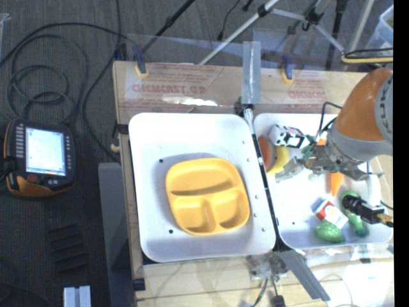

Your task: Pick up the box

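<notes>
My pincer point(291, 169) hangs over the right bin point(300, 232), beside the banana point(279, 158); I cannot tell its state. The box point(327, 211) lies in that bin, just above the green toy point(328, 232).

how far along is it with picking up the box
Nothing looks done: the box lies in the right bin beside the green toy. In hand: the claw is low over that bin near the banana. Left: reach the box, grip, lift.

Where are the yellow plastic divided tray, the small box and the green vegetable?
Yellow plastic divided tray point(206, 195), camera view, its middle ridge.
Small red-and-white box point(327, 210), camera view, its top face.
Green round vegetable point(329, 232), camera view, its middle.
</notes>
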`<state>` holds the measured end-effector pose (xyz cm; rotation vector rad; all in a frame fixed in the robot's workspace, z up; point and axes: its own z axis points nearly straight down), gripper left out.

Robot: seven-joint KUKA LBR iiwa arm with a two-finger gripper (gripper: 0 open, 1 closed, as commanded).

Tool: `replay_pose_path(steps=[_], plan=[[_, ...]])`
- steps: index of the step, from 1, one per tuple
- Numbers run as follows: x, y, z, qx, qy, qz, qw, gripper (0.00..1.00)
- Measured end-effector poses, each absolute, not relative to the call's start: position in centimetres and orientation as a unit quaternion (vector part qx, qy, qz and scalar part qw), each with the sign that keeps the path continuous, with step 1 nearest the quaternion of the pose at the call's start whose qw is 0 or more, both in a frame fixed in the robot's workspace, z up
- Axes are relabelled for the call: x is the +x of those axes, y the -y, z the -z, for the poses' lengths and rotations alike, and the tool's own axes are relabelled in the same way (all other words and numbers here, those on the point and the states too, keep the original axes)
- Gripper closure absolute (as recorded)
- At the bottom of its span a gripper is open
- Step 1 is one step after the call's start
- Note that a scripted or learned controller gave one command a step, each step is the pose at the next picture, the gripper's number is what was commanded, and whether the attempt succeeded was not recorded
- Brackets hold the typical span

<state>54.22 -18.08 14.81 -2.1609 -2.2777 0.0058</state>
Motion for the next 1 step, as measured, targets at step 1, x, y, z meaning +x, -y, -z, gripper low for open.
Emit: replay_pose_path(steps=[1], plan=[[51.73,21.96,-16.52,-0.687,0.726,-0.0019,0.001,0.00]])
